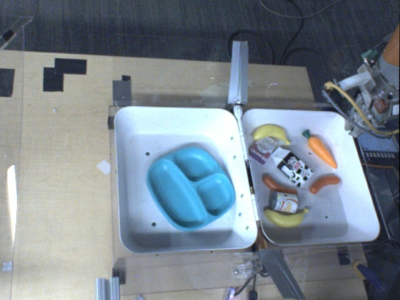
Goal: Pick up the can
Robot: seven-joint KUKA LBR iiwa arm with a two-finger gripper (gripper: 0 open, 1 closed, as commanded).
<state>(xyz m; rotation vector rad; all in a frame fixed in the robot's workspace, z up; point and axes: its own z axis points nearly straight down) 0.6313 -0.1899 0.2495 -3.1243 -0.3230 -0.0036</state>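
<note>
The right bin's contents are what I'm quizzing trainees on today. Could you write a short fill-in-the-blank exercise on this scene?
1. The blue divided plate lies in the ____ bin.
2. The can sits in the right bin, just above a ____.
3. The vegetable with green leaves near the right bin's far edge is a ____.
4. The end effector is beyond the right bin's far ____ corner.

Missing words: left; banana; carrot; right

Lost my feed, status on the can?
Gripper over right bin's far corner. Can untouched, near side. Banana touching it, sausage beside.
</note>
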